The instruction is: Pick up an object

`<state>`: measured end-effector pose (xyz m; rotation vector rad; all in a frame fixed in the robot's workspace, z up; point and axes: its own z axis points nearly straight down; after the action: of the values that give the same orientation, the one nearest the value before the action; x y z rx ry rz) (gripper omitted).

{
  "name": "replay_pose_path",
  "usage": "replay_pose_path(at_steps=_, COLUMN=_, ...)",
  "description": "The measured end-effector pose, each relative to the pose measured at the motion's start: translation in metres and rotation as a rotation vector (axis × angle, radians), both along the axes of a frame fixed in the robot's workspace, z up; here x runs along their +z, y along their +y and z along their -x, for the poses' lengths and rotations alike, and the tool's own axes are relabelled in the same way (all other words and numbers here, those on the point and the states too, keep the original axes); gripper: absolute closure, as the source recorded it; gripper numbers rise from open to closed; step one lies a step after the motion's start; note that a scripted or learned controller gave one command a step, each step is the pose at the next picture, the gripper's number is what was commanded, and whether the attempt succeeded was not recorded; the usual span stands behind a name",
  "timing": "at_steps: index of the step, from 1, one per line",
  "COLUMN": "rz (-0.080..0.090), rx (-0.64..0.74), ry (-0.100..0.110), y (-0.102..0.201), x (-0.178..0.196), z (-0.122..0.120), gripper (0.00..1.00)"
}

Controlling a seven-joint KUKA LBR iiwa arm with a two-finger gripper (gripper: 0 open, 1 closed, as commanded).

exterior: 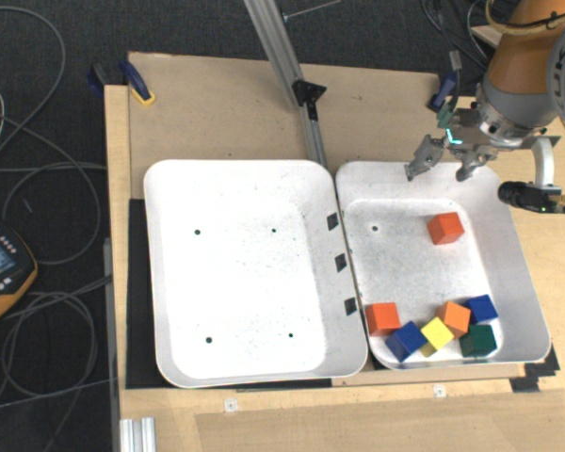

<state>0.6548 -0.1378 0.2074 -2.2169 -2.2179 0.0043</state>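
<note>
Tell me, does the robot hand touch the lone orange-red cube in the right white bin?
Apart. In the camera view the hand sits over the bin's far rim, and bare white floor separates it from the orange-red cube.

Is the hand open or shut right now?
Open. The hand hangs above the right bin's far rim, fingers spread apart with nothing between them.

Arm (532,45): you lose it above the orange band, cut off by the top and right edges, up and right of the fingers (424,163).

Green block (479,341): well below the fingers, in the near corner of the right bin (508,243); its upper side is covered by the blue block (482,308).

Handheld device (0,266): far left of the fingers, cropped by the left edge; its screen is too small for you to read.

Counter (217,111): cropped at the bottom edge.
</note>
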Motion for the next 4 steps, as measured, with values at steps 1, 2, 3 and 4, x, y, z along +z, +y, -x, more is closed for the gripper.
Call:
replay_pose_path(at_steps=1, rz=0.002, rx=0.001, ry=-0.003, y=0.0, x=0.003, z=-0.001, gripper=0.0)
replay_pose_path(at_steps=2, rz=0.001, rx=0.001, ry=0.001, y=0.009, x=-0.056, z=-0.003, gripper=0.0)
replay_pose_path(at_steps=3, rz=0.001, rx=0.001, ry=0.001, y=0.009, x=-0.109, z=-0.002, gripper=0.0)
replay_pose_path(at_steps=4, rz=0.002, rx=0.001, ry=-0.008, y=0.009, x=-0.094, z=-0.004, gripper=1.0)
